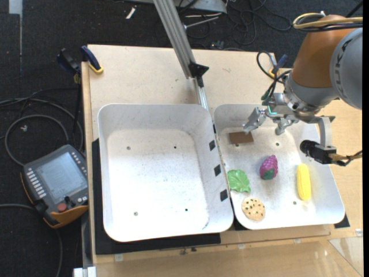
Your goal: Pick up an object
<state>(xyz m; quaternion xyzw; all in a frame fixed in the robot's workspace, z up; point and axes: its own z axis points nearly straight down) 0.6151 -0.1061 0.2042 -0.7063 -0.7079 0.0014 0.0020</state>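
Note:
The right bin (pixel 323 209) holds a flat brown block (pixel 241 137) near its back, a purple grape bunch (pixel 268 167) in the middle, a yellow corn cob (pixel 303 182) to the right, a green leafy piece (pixel 238 180) by the divider and a round cookie (pixel 253 208) at the front. My gripper (pixel 266 123) hangs over the back of the right bin, open, its left finger (pixel 252 122) just above and right of the brown block. Nothing is between its fingers.
The left bin (pixel 109 154) lies beside the right one, with black clips along the shared rim (pixel 216 154). A slanted metal pole (pixel 176 30) crosses the bench's back. A teach pendant (pixel 55 178) lies on the floor at left.

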